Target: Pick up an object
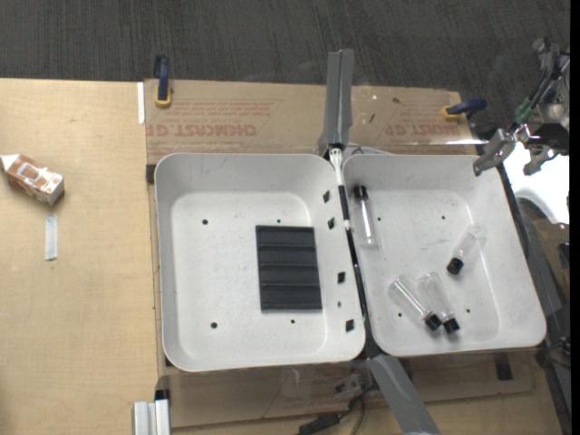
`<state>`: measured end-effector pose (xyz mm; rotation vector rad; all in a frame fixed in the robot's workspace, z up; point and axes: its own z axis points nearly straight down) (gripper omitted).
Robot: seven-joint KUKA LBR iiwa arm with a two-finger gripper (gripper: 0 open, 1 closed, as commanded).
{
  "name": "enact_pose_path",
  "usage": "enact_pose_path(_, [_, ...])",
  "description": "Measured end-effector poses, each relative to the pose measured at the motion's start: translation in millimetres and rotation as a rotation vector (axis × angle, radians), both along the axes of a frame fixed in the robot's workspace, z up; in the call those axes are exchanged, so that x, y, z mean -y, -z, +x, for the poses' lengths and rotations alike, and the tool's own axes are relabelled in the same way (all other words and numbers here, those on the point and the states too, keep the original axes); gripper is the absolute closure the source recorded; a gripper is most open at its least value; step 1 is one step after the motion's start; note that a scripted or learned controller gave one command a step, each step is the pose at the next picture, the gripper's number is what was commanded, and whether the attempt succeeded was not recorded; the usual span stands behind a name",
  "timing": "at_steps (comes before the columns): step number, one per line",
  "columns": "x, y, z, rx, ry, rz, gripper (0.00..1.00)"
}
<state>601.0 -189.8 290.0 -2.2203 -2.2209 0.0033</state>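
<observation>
In the left bin (181, 333) a black ribbed rectangular block (288, 267) lies flat near the middle. The right bin (507, 333) holds several clear tubes with black caps. One tube (363, 214) lies along the bin's left wall, its cap toward the back. Another tube (464, 250) lies slanted at mid-right. Two more tubes (408, 299) (437, 299) lie side by side near the front, their caps pointing to the front right.
The bins sit on cardboard (227, 120) held by blue clamps (161, 78) (462, 109). A grey post (339, 98) stands between the bins at the back. Metal hardware with green cables (535, 107) sits at the back right. A small box (34, 179) lies on the wooden bench at the left.
</observation>
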Motion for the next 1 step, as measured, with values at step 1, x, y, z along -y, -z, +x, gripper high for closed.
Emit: enact_pose_path(1, [32.8, -137.4, 6.2, 0.001, -0.025, -0.001, 0.0])
